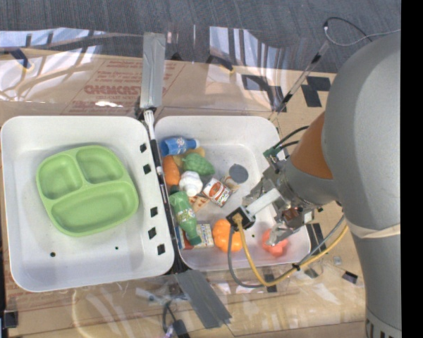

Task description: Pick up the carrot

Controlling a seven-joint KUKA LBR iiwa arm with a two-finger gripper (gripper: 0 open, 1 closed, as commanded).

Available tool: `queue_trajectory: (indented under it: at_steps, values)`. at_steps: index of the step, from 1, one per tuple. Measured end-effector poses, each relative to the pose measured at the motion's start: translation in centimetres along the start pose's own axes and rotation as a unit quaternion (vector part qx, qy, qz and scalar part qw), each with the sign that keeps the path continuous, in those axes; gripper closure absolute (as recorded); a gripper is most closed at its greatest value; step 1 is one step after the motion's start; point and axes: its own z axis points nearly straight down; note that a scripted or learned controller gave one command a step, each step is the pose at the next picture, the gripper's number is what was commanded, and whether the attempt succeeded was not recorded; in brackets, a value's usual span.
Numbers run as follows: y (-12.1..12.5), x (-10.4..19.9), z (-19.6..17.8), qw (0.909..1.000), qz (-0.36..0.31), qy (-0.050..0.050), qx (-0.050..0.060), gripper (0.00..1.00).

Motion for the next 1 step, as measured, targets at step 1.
queue_trajectory:
  at_steps: [1]
  values:
    - [-5.48,1.92,8.18,0.9985,0.056,-0.001,0.000,0.00]
